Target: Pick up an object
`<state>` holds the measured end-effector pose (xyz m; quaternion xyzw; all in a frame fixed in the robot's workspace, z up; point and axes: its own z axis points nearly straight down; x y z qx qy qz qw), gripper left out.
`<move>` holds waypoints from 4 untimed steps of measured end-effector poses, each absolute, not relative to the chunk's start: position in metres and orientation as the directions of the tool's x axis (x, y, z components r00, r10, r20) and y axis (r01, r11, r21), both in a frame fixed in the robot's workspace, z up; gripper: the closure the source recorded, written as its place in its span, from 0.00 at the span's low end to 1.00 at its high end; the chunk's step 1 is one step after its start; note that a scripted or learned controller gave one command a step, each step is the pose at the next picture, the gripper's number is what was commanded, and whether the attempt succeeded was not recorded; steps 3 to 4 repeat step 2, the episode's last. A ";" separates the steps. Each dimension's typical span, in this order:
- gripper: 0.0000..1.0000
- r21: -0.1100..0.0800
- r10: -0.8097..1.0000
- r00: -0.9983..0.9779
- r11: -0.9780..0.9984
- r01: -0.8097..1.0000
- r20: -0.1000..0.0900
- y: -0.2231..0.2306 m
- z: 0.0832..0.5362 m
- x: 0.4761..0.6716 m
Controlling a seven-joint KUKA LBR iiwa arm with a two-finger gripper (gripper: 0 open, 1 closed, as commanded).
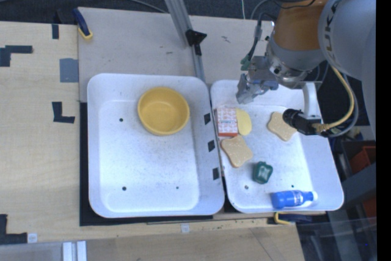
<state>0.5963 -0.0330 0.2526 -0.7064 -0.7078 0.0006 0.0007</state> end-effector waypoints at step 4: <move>1.00 -0.004 1.000 -0.006 0.006 1.000 0.001 0.063 0.240 0.548</move>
